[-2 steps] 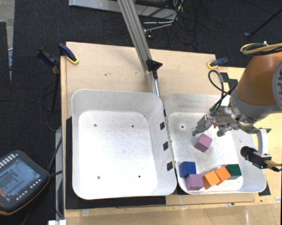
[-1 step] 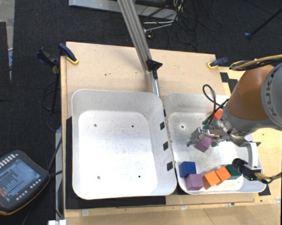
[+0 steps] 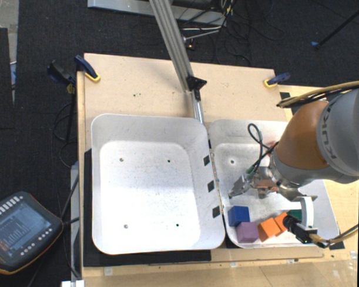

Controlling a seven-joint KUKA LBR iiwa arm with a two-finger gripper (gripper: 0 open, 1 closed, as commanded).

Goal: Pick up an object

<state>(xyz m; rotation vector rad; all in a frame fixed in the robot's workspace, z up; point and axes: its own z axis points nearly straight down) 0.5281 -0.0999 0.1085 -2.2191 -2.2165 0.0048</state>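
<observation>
The gripper (image 3: 241,188) hangs low inside the right bin (image 3: 222,131), above its bare floor; whether it is spread or pressed together I cannot tell, and nothing can be seen caught in it. At the far left, off the desk (image 3: 140,85), a teach pendant (image 3: 19,231) lies on the dark floor. Next comes the left bin (image 3: 109,123). In the right bin, the objects sit along the near edge: a blue block (image 3: 238,215) just below the gripper, a purple block (image 3: 246,232) touching it, an orange block (image 3: 272,227) beside that, then a green piece (image 3: 293,217) partly hidden. Above them looms the grey arm (image 3: 338,137) with its orange band (image 3: 303,135).
</observation>
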